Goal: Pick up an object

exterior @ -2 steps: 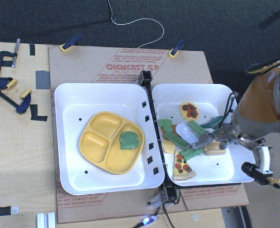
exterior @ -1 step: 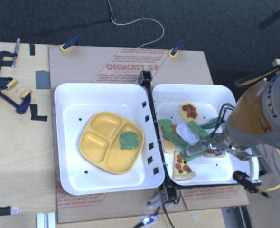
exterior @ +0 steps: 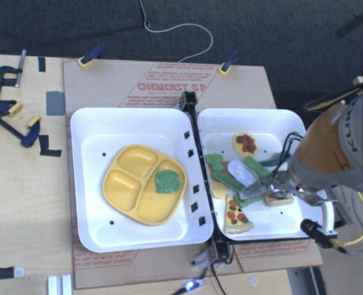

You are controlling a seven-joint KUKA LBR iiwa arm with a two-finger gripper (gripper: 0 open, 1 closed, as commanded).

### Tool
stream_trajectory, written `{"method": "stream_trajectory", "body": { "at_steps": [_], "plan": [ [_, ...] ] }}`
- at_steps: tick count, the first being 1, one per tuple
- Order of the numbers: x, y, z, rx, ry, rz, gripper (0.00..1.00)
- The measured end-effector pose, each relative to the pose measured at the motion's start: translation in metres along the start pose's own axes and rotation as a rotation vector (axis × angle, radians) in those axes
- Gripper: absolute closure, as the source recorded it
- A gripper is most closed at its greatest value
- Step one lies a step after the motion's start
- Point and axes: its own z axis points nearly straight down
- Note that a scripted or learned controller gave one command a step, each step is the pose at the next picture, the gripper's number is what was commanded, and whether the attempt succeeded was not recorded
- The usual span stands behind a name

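The toys in the right bin (exterior: 292, 125) are what the task is about, and they lie heaped against its left wall: a pizza slice (exterior: 237, 217) near the front left corner, a second small pizza piece (exterior: 245, 143) toward the back edge, green strips (exterior: 217, 166) and a pale translucent piece (exterior: 242, 173) between them, and a tan bit (exterior: 274, 198) just beside the gripper (exterior: 254, 192). The gripper is low over the middle of this heap, reaching in from the bin's right edge. I cannot tell whether its jaws are wide or narrow, nor whether anything sits between them.

The risk, as I judge it, is the crowding. The pieces touch and overlap, so a close could catch an edge of two at once, or nudge the flat pizza slice aside without lifting it. The pale piece looks smooth and may slip.

In the left bin (exterior: 83, 128) a yellow divided tray (exterior: 129, 186) sits near the centre, with a green leaf (exterior: 168, 181) in its right compartment, well apart from the gripper.
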Motion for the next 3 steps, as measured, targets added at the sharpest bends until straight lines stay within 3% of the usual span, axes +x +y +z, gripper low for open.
{"method": "stream_trajectory", "body": {
  "at_steps": [1,2,3],
  "plan": [
    [0.001,0.002,-0.011,-0.007,-0.001,-0.001,1.0],
    [0.002,0.003,-0.071,0.012,0.003,-0.002,1.0],
    [0.001,0.01,-0.114,0.008,0.002,-0.003,1.0]
  ]
}}
